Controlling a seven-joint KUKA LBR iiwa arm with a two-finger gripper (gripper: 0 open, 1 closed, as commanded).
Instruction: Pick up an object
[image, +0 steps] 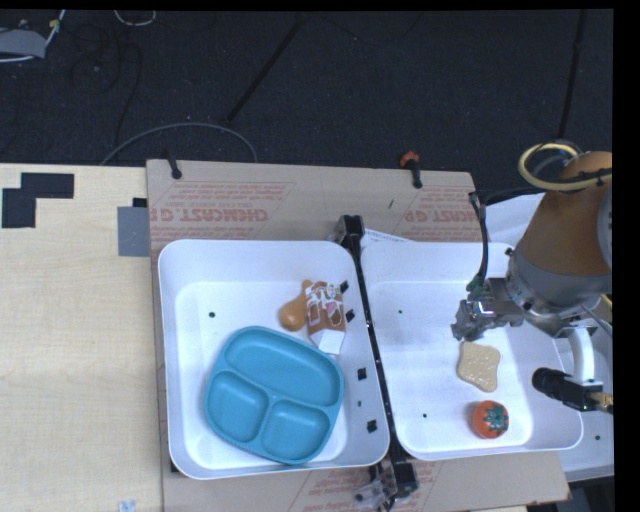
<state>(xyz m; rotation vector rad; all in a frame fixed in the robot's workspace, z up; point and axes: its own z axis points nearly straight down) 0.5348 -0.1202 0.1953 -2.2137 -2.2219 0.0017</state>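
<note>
The gripper (478, 322) hangs low in the right bin (420, 400), just above a tan bread slice (479, 367) — whether it is open I cannot tell. A tomato (490, 419) lies near. The left bin (190, 300) holds a blue tray (272, 395) and a brown toy (315, 308).

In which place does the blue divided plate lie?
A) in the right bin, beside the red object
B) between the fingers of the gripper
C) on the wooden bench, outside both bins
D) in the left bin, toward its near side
D: the blue divided plate lies flat on the floor of the left bin, while the gripper is over the right bin.
</note>
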